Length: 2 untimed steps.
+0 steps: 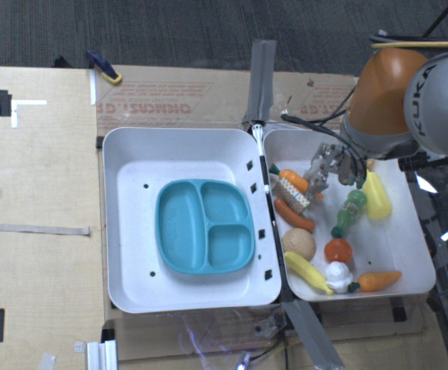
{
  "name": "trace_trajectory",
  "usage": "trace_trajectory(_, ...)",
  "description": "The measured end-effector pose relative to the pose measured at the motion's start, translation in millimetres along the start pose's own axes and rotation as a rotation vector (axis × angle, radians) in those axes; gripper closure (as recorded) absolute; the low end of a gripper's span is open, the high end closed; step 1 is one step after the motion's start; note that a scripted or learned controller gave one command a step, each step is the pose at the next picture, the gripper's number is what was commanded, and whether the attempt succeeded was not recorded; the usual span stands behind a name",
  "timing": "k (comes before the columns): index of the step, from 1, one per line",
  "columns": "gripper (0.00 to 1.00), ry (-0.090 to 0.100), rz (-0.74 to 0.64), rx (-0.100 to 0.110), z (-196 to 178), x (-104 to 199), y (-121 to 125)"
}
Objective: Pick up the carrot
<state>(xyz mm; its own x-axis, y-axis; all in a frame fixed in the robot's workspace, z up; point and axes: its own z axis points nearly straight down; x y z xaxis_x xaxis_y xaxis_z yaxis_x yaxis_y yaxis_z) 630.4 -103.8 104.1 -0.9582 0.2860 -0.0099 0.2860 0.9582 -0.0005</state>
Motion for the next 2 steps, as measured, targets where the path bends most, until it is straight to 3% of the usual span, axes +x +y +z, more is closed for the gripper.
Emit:
trace_trajectory(1,1.0,0.005,0.121,-0.001,-89.2,46.6,55.0)
trace_trajectory(2,1.0,0.008,0.273,0.001,-88.6,79.1,112.5)
